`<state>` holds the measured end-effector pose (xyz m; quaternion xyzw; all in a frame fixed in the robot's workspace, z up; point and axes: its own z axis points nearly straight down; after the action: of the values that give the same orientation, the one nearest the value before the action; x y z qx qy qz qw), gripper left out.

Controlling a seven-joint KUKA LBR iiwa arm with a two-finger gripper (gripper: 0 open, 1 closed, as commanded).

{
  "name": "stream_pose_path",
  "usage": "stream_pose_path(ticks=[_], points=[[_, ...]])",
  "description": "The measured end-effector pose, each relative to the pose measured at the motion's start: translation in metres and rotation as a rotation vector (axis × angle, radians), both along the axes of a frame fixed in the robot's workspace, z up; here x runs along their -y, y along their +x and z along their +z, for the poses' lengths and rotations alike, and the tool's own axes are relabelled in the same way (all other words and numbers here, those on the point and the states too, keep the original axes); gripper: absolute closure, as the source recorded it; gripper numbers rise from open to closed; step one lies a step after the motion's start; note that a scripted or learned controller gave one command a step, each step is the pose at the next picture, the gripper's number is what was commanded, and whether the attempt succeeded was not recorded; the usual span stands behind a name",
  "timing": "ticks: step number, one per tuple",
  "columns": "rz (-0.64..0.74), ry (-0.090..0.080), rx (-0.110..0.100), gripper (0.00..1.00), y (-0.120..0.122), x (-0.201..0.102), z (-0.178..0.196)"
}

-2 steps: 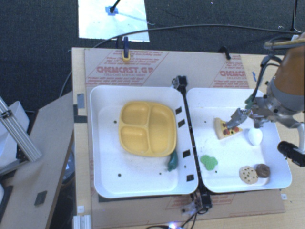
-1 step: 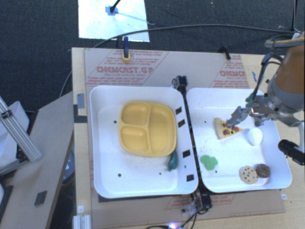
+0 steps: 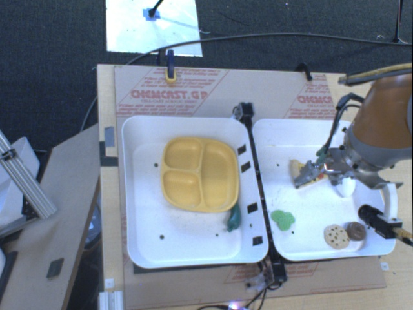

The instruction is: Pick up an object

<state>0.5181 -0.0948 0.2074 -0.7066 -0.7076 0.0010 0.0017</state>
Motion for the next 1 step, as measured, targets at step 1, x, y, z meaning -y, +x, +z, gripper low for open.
stream_pose_path(ticks=[1], points=[[0.0, 0.0, 0.001, 0.0, 0.0068, 0.0043, -0.0587]])
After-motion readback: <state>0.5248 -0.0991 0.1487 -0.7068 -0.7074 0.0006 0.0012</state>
